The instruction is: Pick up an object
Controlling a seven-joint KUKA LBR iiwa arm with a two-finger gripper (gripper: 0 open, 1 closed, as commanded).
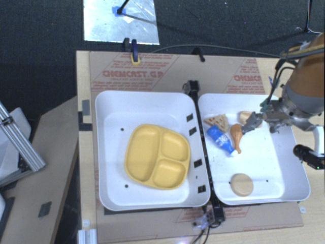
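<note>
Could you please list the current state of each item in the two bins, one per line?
Yellow plastic divided plate: flat in the left white bin, compartments bare.
Blue bottle: on its side in the right white bin.
Tan waffle wedge: flat, beside the bottle.
Orange drumstick: lying down.
Round beige bun: apart, near the front wall.
Gripper: low by the drumstick.

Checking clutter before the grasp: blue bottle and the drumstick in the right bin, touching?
Touching. The camera view shows the blue bottle lying diagonally with its lower end against the side of the toy drumstick, no white bin floor visible between them there.
</note>
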